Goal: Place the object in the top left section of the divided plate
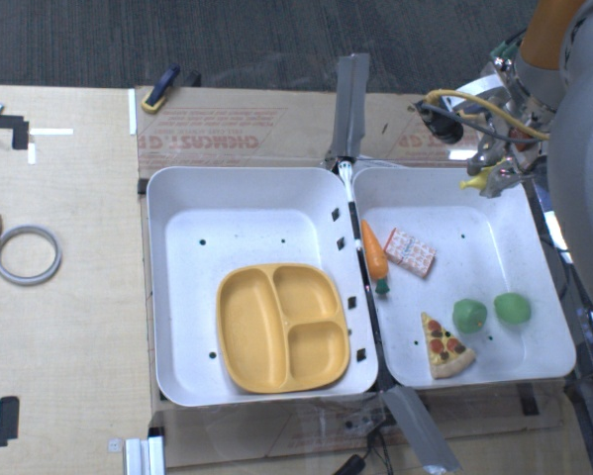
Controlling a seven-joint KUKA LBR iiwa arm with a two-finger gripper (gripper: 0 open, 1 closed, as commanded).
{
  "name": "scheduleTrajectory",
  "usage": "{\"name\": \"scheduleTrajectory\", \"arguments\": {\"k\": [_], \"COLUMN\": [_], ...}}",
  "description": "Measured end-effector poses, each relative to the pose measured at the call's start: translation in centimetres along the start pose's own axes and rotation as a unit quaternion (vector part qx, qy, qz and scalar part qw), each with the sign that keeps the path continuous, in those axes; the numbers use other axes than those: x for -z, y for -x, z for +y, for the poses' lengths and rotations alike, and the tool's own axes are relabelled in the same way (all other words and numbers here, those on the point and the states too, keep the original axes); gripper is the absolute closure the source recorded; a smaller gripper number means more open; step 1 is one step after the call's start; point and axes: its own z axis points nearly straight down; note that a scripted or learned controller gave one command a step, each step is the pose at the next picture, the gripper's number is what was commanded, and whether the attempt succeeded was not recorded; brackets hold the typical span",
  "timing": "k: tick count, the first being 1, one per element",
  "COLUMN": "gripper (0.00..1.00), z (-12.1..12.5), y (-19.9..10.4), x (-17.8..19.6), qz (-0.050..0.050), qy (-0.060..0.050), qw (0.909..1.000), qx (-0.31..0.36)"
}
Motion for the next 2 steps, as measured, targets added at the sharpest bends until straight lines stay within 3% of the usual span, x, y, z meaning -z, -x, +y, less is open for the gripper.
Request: {"name": "scheduleTrajectory", "arguments": {"k": [2], "gripper": [1.00], "z": [0.15], "y": [0.05], "x": [1.46], "qz": [-0.004], "qy": [0.000], "qw": [1.0000], "qx": [0.001]}}
